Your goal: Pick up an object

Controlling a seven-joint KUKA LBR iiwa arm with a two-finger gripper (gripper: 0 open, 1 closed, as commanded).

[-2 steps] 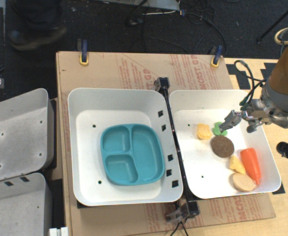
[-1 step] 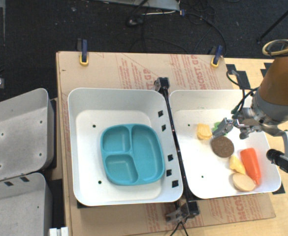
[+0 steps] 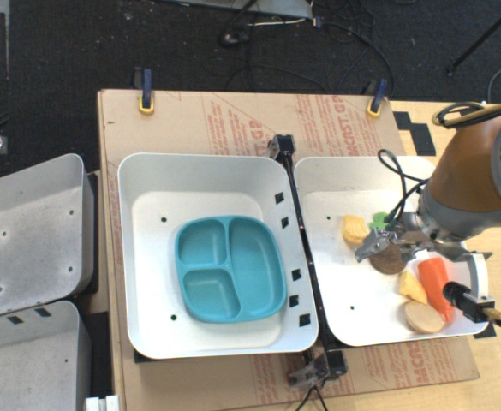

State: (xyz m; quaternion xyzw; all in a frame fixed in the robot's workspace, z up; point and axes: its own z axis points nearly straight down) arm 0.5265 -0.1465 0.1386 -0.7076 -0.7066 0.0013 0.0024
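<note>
The right bin (image 3: 336,311) holds several small items. A yellow piece (image 3: 354,228) and a small green piece (image 3: 378,221) lie near its middle, with a brown round item (image 3: 389,260) just below them. Toward the front right lie an orange cylinder (image 3: 434,281), a yellow wedge (image 3: 413,288) and a tan disc (image 3: 423,317). My gripper (image 3: 375,245) hangs low over the bin, between the yellow piece and the brown item and close to both. The arm covers part of the bin's right side.
The left bin (image 3: 147,195) holds a teal divided plate (image 3: 230,268). A black divider (image 3: 300,247) runs between the two bins. Two white trays (image 3: 27,229) sit off the bench to the left. Clamps (image 3: 146,92) hold the board's far edge.
</note>
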